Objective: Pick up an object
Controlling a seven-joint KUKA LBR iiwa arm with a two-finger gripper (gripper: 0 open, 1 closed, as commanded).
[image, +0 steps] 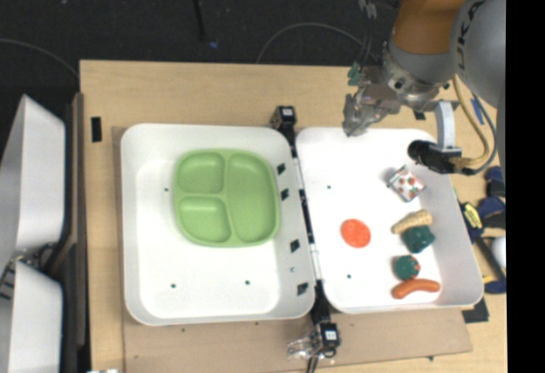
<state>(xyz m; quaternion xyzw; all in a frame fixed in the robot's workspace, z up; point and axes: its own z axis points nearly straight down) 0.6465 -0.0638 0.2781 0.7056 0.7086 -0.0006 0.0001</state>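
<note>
My gripper (356, 121) hangs over the far edge of the right bin (341, 158), near its back left corner, with nothing visibly between its fingers. In that bin lie an orange-red disc (356, 232), a white cube with red and green marks (406, 184), a tan cone-shaped piece (412, 220), a dark green lump (418, 238), a second green piece with red on it (406, 266) and an orange sausage shape (415, 287). All of them sit toward the bin's near right side, well apart from the gripper.
The left bin (145, 278) holds a green divided plate (226, 197). A black divider with clips (300, 209) runs between the bins. A black-tipped white fixture (433, 155) reaches over the right bin's far right rim. Cables and tools lie at the bench's right edge (490, 209).
</note>
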